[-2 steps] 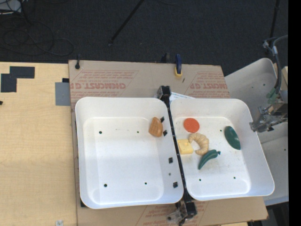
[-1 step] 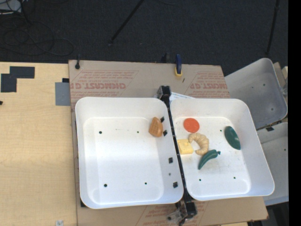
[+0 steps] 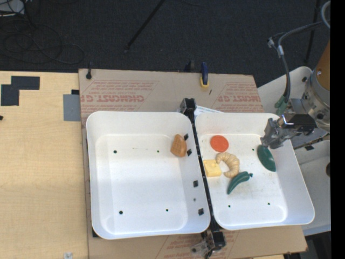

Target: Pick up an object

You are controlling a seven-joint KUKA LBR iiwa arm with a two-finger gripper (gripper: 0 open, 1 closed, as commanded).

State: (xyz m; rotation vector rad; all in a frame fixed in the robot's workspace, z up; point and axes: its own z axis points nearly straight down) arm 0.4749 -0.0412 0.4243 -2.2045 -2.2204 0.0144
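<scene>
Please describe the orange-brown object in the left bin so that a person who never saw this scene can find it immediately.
Look at the left bin, the one farther from the arm. The orange-brown lump lies alone near its right wall, close to the divider between the two bins. The round red disc, the yellow block and the green pieces are all in the right bin.

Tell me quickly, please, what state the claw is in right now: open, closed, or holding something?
Claw: open or closed cannot be told from this view; it sits over the right bin, just above a dark green object, with no grasp visible.
</scene>
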